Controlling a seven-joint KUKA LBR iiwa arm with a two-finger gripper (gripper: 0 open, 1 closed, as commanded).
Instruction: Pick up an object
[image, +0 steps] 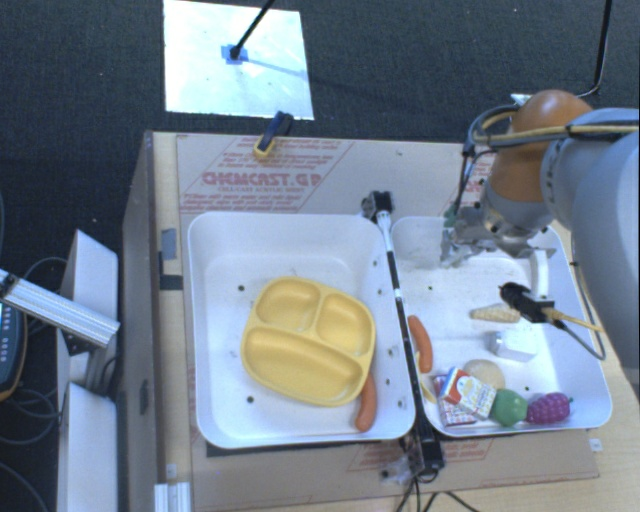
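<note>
My two-finger gripper (462, 245) over far end of right shallow white bin (440, 300), finger state indiscernible, purple grape cluster (549, 407) well apart, near corner.

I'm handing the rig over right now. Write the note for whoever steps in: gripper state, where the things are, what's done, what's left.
Gripper: over the far end of the right bin, near its back wall; nothing seen in it, and the view does not settle whether it is open or shut.
Right bin: a hot dog by the divider; a small carton, a green item and a purple bunch of grapes along the near edge; a cone-shaped item mid-bin.
Left bin: yellow divided tray, a second hot dog beside it.
Done: nothing picked.
Left: lower onto one object, grasp, lift.
</note>
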